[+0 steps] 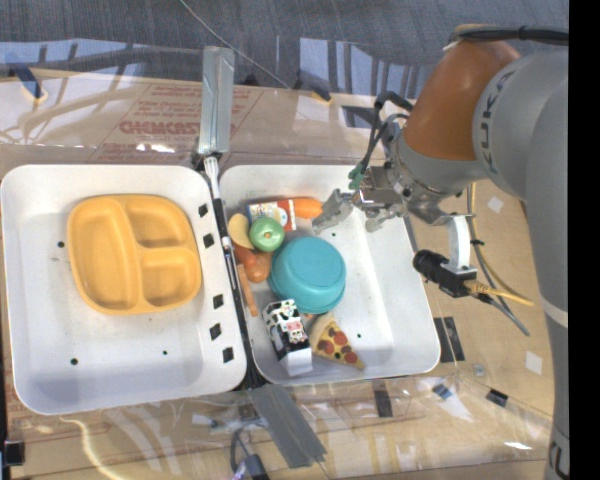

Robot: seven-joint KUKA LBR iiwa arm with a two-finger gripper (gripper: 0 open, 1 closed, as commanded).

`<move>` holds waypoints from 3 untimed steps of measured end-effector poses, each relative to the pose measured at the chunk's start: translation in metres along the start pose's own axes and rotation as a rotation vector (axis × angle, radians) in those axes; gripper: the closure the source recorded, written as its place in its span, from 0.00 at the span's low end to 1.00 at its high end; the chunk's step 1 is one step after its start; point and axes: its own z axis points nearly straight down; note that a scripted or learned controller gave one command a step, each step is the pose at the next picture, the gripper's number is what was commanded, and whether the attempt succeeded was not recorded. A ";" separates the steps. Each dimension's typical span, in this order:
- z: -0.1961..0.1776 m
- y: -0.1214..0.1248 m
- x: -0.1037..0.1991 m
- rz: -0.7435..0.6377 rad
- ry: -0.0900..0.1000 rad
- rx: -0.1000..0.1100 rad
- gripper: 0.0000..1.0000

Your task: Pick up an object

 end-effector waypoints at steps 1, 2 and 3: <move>0.102 0.011 0.017 0.117 -0.007 -0.042 0.00; 0.133 0.041 0.015 0.215 -0.001 -0.002 0.00; 0.123 0.042 0.017 0.210 0.000 -0.001 1.00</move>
